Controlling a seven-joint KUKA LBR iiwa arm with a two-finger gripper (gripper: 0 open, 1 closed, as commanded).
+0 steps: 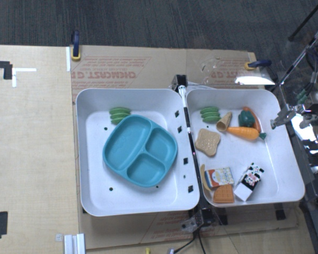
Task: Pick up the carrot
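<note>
While the gripper hovers, the carrot lies binned.

The gripper hangs at the right edge, seemingly unladen.

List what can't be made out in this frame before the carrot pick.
- Claw: small, at the right bin's rim in the camera view; open or shut is unreadable.
- Arm: cut off by the right edge.
- Green pea pod in the left bin: lower part hidden by the blue tray.
- Teal item behind the carrot: too small to identify.
- Carton print: too blurred to read.
</note>
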